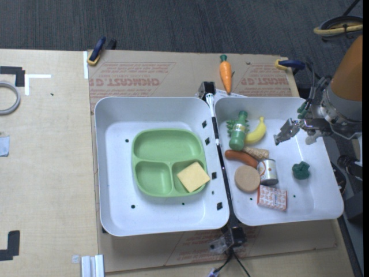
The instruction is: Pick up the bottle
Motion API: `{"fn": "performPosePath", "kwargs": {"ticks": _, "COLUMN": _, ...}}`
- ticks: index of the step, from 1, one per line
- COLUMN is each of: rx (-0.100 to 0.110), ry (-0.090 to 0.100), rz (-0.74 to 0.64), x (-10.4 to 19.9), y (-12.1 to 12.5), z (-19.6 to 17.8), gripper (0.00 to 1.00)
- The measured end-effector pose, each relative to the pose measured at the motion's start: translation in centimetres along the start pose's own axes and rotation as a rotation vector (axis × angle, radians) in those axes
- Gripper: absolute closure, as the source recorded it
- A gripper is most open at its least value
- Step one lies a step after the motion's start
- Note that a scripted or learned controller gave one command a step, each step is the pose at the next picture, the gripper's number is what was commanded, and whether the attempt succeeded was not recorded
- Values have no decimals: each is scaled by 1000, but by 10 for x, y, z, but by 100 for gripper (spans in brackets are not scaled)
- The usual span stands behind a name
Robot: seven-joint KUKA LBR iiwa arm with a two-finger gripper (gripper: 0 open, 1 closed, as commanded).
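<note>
The bottle (237, 130) is green, with a ridged body and a small cap. It lies in the right bin (314, 203) near the top left corner, right beside a yellow banana (258, 131). My gripper (285, 131) hovers over the same bin, to the right of the banana and well apart from the bottle. It is open, with nothing between its fingers.
Below the bottle lie a red sausage (240, 156), a tan round disc (248, 179), a small can (268, 171), a red packet (271, 198) and a green broccoli piece (300, 169). The left bin (112, 172) holds a green divided plate (151, 148) with a yellow slice (193, 176). A carrot (225, 73) lies behind the bins.
</note>
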State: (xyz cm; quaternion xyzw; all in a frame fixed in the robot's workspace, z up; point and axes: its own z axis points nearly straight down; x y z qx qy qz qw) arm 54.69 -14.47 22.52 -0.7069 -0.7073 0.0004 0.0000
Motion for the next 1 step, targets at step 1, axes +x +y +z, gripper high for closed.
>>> {"fn": "performPosePath", "kwargs": {"ticks": 1, "rx": 0, "ry": -1, "rz": 0, "x": 0, "y": 0, "z": -9, "gripper": 100}}
